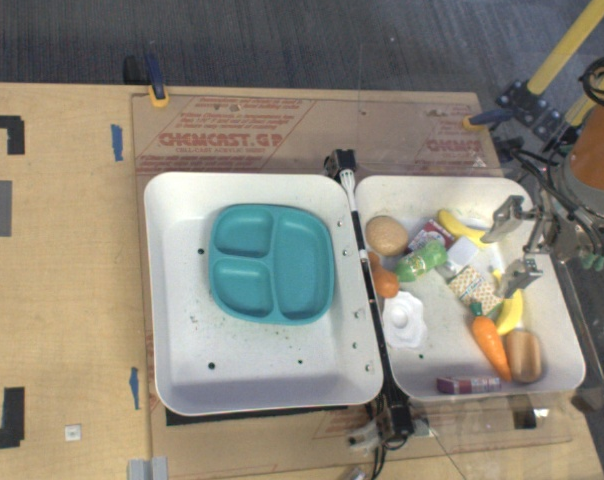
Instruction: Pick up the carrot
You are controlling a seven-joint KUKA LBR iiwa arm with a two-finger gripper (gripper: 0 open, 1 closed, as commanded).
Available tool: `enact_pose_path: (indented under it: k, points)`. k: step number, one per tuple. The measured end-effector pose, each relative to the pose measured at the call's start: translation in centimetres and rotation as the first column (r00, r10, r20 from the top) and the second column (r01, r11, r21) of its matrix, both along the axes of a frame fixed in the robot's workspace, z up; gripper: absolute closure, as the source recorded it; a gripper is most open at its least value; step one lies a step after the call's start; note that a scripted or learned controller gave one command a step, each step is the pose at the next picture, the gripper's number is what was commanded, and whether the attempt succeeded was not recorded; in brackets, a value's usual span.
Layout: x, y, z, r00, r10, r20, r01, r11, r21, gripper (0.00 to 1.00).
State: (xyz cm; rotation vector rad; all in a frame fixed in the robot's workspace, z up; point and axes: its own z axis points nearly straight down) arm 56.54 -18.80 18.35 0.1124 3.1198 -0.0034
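- We see the gripper (516, 236) hanging over the right side of the right bin (567, 378), reaching in from the right edge of the camera view.
- Its jaws stand apart, one finger near the bin's upper right part and the other lower down, and we see nothing held between them.
- The lower finger sits just above a yellow banana-like piece (510, 311), though we cannot tell whether it touches it.
- The carrot (490, 346) lies in the lower right part of the right bin, slanted, between the yellow piece and a brown potato-like piece (523, 354), touching or nearly touching both.
- A patterned little packet (474, 287) lies just above the carrot's top end.
- Further left in that bin we see a tan egg-shaped piece (386, 235), a green item (423, 260), a small orange piece (385, 283) and a white cup (403, 320).
- The left bin (172, 298) holds a teal divided plate (273, 263).
- Both bins rest on the table (62, 268).
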Motion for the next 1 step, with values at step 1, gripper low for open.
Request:
enact_pose_path:
  k: [1]
  points:
    - [-6.60, -1.15, -7.79, 0.992, 0.127, 0.010, -0.127, 0.992, -0.006, 0.00]
